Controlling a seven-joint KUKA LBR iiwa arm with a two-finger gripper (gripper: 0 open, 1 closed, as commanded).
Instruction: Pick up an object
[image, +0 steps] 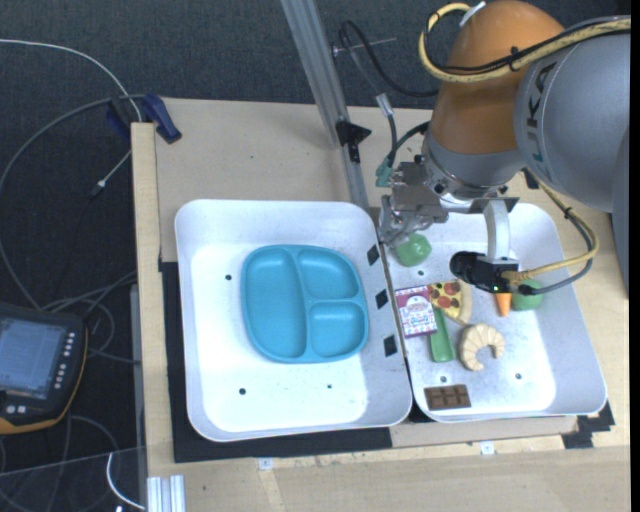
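I had the gripper (405, 222) just above the green apple (411, 249), which sat in the right bin (560, 390) hard against the wall shared with the left bin (200, 400). I couldn't tell how the tool stood. My worry was that wall: a finger could catch it, or the apple could roll off toward the purple carton (416, 311) just below. Being round, the apple showed no long axis or heading.
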